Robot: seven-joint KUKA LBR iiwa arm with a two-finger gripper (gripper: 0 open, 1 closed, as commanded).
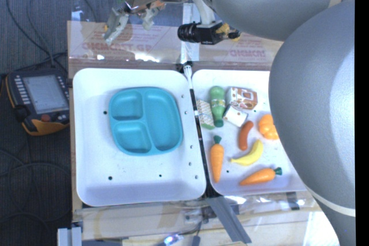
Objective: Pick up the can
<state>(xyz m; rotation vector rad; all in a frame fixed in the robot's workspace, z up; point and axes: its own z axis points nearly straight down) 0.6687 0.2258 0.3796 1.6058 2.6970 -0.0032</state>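
**benchrat:** Honestly, where's the can? The right bin [199,178] is a jumble.

**tinfingers:** My best guess is the red-and-white labelled thing [242,98] near the bin's back edge, just beside the green bottle [217,104], with a small white block [234,118] touching its near side. It's too small to be sure it's the can.

**benchrat:** And the gripper [131,21]?

**tinfingers:** It's well apart from it, hanging beyond the far side of the left bin [86,181]. The fingers are spread wide with nothing between them.

**benchrat:** Is it tricky to grab?

**tinfingers:** It's probably light and stiff, likely a toy. The sides look smooth, so it might be slippery and could roll or squirt out. I'd pinch across the middle of the body, coming straight down, on the sides facing away from the bottle and block. It's crowded in there.
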